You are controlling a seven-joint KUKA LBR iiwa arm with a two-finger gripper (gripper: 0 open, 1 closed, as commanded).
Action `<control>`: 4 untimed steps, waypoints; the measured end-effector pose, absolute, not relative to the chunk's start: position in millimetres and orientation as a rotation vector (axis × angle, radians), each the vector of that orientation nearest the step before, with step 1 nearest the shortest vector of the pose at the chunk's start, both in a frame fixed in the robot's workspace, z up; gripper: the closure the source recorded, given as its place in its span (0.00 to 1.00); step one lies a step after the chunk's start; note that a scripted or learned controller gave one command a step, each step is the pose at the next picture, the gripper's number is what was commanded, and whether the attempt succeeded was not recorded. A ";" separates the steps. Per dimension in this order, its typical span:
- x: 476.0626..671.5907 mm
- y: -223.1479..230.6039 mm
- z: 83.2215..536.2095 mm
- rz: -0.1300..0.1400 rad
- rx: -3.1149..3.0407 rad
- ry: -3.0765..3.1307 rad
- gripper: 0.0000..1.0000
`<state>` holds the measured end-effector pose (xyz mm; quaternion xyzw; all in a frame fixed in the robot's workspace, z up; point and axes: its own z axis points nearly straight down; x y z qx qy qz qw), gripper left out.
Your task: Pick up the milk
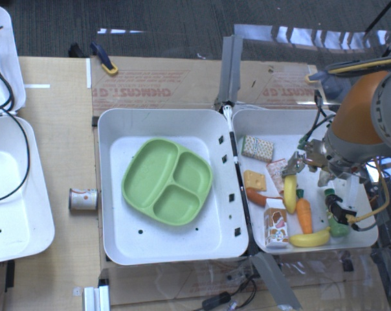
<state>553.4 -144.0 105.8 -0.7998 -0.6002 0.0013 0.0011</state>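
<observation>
Nearest the camera, at the near edge of the right bin (367, 237), a yellow banana (310, 239) lies on its side, and just left of it stands the milk carton (276, 227), a small white box with red and brown print, close to the bin's near left corner. An orange carrot (303, 215) lies just beyond the near banana, pointing near to far. A second banana (289, 194) lies upright in the picture beside the carrot's far end, with a red-orange piece (256, 197) and an orange cracker-like square (254, 180) to its left. Farther back sits a pale waffle-patterned block (257, 148). A green item (338, 228) rests near the right wall.

Over the right bin's middle, the gripper (298, 163) hangs from the grey and orange arm (358, 116), which comes in from the right. It sits above the far end of the second banana, well apart from the milk carton, and nothing shows between its fingers; whether they are spread or pressed together I cannot tell.

Left of it, the left bin (111, 238) holds a green divided plate (167, 181) with three compartments. A small can (83, 199) lies on the wooden bench (53, 83) just outside that bin's left wall.
</observation>
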 end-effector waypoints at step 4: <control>659.5 -121.8 114.3 -0.001 -1.773 -2.598 0.00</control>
